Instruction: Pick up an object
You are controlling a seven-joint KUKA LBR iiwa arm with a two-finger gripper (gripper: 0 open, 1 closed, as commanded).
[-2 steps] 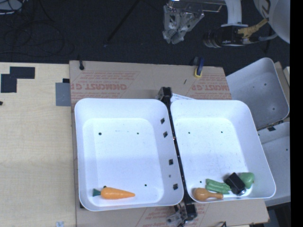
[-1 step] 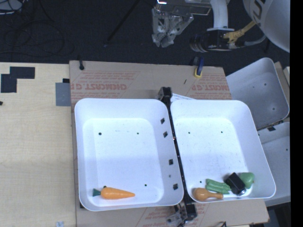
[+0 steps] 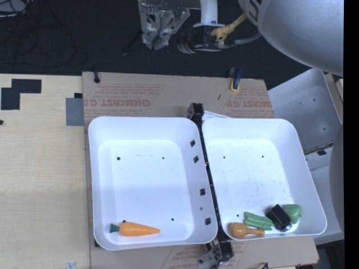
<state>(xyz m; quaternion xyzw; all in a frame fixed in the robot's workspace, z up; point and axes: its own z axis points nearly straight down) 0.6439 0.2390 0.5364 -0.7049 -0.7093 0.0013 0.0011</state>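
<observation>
Pale wood covers the bench [image 3: 39, 167], with a brown cardboard sheet [image 3: 168, 97] laid over its middle and dark floor with loose cables beyond the far edge. Two white bins sit side by side on the cardboard, touching along a black clipped seam. My left bin [image 3: 106, 144] holds one thing: an orange carrot [image 3: 137, 229] with a green stub, lying flat near the front wall, tip pointing right. My right bin [image 3: 252, 133] has its things bunched in the front right corner: a tan pear-shaped piece [image 3: 244, 230] at the front wall, a green pod [image 3: 258, 221] just behind it, a black block [image 3: 279, 217] resting against the pod, and a green lump [image 3: 293, 210] touching the block on its far side.

My tool [image 3: 162, 29] hangs high above the far edge of the bench, well apart from both bins and from every object in them. Its grey fingers point down with nothing between them, and I cannot tell whether they are spread or pressed together. My grey arm [image 3: 303, 21] fills the upper right corner. A small blue and yellow clip [image 3: 236, 78] stands at the cardboard's far edge.
</observation>
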